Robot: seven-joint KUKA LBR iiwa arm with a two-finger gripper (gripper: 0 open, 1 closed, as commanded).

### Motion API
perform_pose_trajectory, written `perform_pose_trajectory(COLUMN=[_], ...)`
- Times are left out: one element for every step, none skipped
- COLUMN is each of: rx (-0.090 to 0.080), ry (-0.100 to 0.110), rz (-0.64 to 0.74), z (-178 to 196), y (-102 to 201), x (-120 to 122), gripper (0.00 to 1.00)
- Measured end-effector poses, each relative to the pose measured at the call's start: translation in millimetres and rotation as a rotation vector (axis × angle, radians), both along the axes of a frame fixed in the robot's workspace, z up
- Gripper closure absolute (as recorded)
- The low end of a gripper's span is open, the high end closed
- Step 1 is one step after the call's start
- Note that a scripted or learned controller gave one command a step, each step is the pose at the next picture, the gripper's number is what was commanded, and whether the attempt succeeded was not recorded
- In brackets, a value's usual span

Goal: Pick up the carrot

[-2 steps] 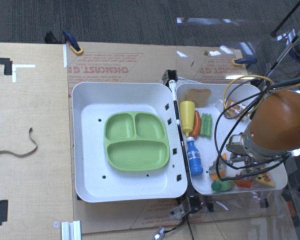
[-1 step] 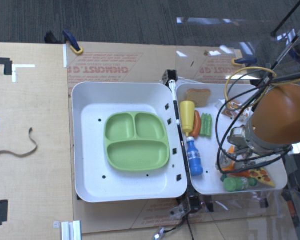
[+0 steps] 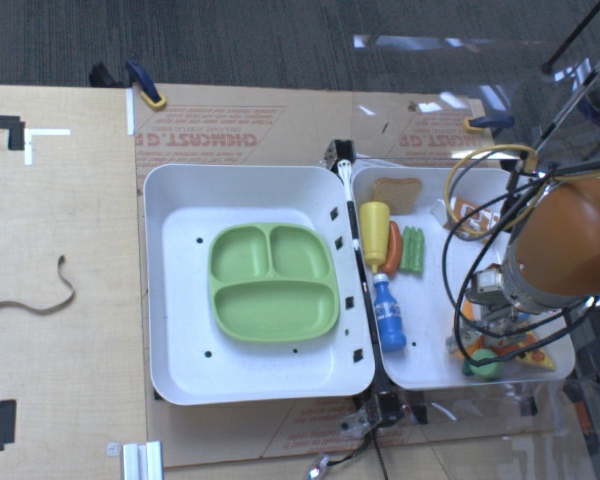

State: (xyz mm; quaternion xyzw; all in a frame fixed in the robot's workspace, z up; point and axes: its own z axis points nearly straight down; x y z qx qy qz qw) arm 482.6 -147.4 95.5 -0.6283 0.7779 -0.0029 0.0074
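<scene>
— What is laid out on the desk (image 3: 60,168)?

— Two shallow white bins are seen from above, set side by side and touching along their inner edges. The left bin (image 3: 170,298) is taken up by a green divided plate (image 3: 273,283) near its middle. The right bin (image 3: 425,353) is crowded with small toy foods.

— Which things are found in the right bin?

— Along its left wall a yellow bottle (image 3: 374,230) is laid, with a blue bottle (image 3: 387,313) just below it. A narrow orange-red thing (image 3: 394,248) is pressed against the yellow bottle's right side, and a bunch of green beans (image 3: 412,250) is laid just beside that. A slice of bread (image 3: 395,193) is placed near the top wall.

— Where is the carrot?

— The carrot (image 3: 525,353) is seen in the lower right corner of the right bin, an orange shape with a green end (image 3: 485,368) turned towards the left. It is partly covered by the arm, so its full outline cannot be made out.

— And the arm?

— The grey arm (image 3: 525,288) is reached in from the right, its orange band (image 3: 565,238) held over the right bin's far side. Black cables (image 3: 480,203) are looped around it. The gripper (image 3: 490,323) is lowered just above the carrot's green end. Whether the jaws are spread or pressed together cannot be told, and no contact with the carrot can be confirmed.
</scene>
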Motion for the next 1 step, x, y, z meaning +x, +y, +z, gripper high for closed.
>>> perform_pose_trajectory(rx=[0.0], ry=[0.01], rz=[-0.006], z=[125.0], y=[25.1], x=[22.5], gripper=[1.0])
